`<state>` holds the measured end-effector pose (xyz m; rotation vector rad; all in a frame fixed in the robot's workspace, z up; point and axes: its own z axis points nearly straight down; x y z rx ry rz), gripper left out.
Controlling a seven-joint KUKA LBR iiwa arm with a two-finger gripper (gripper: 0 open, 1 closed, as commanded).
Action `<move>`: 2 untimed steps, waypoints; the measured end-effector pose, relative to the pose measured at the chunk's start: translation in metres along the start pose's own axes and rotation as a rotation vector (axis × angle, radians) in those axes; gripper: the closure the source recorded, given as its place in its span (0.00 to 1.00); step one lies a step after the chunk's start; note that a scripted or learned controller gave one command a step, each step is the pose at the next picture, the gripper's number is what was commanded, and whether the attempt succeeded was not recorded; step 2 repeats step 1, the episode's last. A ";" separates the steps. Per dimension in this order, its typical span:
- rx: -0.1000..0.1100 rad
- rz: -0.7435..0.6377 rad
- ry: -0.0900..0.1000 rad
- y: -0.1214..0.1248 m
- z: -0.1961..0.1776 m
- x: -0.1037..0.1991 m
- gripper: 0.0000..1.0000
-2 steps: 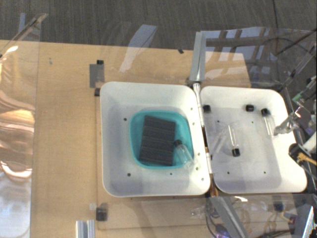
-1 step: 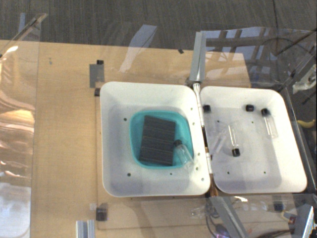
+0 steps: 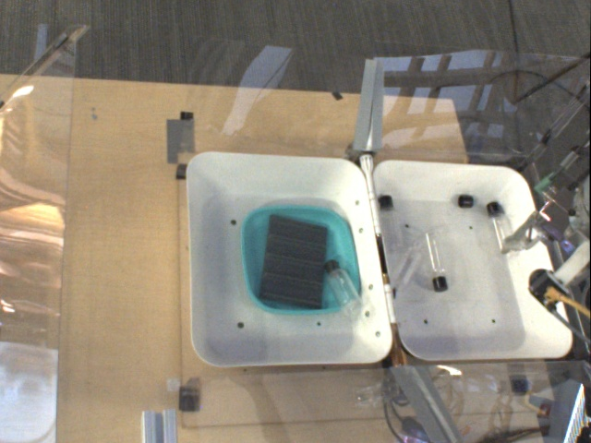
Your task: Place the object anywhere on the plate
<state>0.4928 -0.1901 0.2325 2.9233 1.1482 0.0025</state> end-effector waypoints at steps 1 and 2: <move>-0.012 -0.116 0.004 -0.003 -0.193 -0.002 0.00; -0.012 -0.116 0.004 -0.003 -0.193 -0.002 0.00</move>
